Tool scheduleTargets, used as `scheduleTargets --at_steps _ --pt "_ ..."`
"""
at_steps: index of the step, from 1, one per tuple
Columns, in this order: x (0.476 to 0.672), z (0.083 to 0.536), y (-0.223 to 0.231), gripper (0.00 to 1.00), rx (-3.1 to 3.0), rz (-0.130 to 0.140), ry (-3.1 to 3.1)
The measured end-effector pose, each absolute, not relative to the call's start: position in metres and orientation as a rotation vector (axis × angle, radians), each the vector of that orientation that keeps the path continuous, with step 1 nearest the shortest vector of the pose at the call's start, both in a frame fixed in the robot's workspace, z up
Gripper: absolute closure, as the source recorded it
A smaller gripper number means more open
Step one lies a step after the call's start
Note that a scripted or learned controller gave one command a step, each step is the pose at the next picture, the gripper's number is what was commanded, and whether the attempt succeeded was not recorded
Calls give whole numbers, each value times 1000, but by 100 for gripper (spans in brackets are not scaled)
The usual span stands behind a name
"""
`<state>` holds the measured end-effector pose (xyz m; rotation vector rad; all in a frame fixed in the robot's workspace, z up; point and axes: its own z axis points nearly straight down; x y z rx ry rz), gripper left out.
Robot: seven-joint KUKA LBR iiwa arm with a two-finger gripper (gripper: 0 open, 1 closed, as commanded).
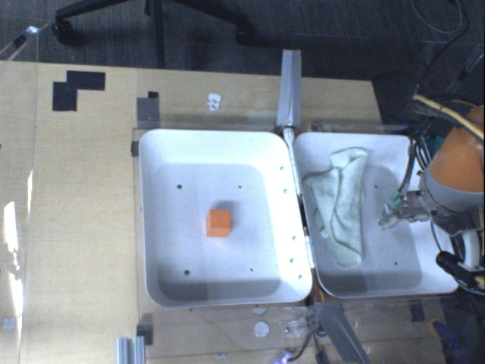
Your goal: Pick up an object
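Looking down on the table [76, 203], you are seeing the arm [458, 165] reaching in from the right and the hand [395, 212] hanging over the right bin [394, 279], close beside the crumpled pale cloth [341, 203] that is lying in that bin's left half. The likeliest trouble from here, as a judgement, is that the hand is sitting off to the side of the cloth rather than above it, so a straight descent may be closing on bare bin floor or catching only a loose edge that slips free on the lift. The cloth is soft and bunched, so a pinch on a thin fold may be dragging it instead of raising it. The other candidate, a small orange cube [219, 223], is resting near the middle of the left bin [163, 279], well apart from the hand and across the divider between the bins, so going for it is calling for a longer reach. As for the hand itself, it is showing small and blurred against the bin, so you cannot tell how wide it is standing, and nothing is visibly gripped in it; whether it is touching the bin floor is also unclear.
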<state>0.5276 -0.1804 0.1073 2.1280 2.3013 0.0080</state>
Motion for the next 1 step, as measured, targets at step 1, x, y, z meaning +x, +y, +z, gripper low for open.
scheduleTargets --at_steps 1 --pt "541 195 -108 100 2505 4 1893"
